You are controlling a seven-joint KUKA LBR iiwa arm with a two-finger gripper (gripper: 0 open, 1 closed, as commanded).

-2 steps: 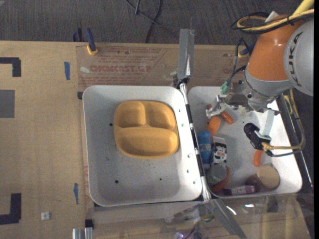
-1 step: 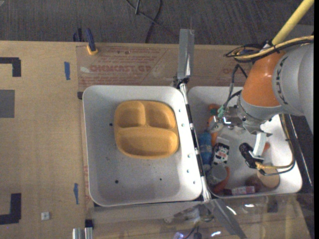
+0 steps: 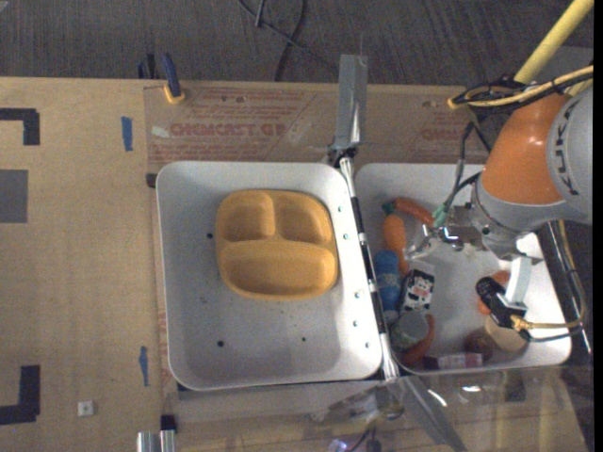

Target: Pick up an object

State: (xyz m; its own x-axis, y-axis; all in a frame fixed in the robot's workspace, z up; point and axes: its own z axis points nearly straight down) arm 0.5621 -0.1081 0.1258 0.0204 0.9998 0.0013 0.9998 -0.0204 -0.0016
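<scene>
The right bin [image 3: 459, 311] holds several small items. Two orange carrots [image 3: 394, 236] lie at its top left, with a blue bottle [image 3: 387, 277] below them along the left wall. A black-and-white carton [image 3: 418, 290] sits beside the bottle, above a grey round piece [image 3: 410, 329]. My gripper [image 3: 436, 236] hangs low over the bin's upper middle, just right of the carrots and above the carton. Nothing is visibly held in it. The grey and orange arm [image 3: 528, 172] covers the bin's upper right part.
The left bin [image 3: 264, 347] holds a yellow divided plate [image 3: 276, 243]. More small items lie along the right bin's lower edge, among them a pink one [image 3: 461, 360] and a tan bowl [image 3: 510, 335]. A metal divider [image 3: 350, 111] stands between the bins at the back.
</scene>
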